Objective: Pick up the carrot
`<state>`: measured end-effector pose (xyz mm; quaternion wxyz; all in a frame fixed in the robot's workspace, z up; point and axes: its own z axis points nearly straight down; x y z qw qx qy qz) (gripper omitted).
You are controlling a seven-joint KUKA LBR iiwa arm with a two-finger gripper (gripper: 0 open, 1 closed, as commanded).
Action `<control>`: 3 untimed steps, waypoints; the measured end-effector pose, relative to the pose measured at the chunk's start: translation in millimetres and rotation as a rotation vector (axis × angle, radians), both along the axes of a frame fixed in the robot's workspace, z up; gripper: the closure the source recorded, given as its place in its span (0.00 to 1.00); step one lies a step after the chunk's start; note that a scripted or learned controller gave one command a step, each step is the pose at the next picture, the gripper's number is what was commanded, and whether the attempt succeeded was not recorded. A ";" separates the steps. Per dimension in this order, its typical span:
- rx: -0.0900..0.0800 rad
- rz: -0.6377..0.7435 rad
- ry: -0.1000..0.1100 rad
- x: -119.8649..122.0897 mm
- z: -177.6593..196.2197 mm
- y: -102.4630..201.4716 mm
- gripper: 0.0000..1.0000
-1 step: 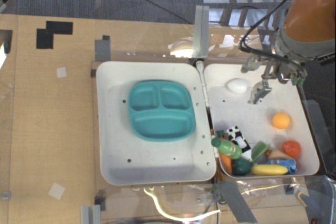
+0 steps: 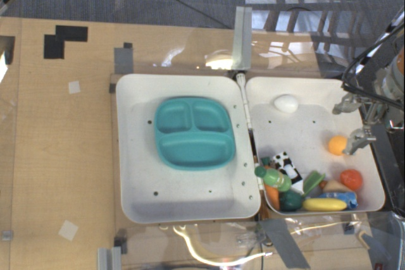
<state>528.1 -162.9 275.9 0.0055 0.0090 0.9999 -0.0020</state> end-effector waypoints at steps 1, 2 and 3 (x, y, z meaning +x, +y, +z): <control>0.008 -0.126 0.017 -6.2 -159.7 -29.1 0.00; 0.004 -0.238 -0.006 88.0 -186.5 -41.5 0.00; 0.003 -0.232 -0.015 91.0 -172.5 -40.7 1.00</control>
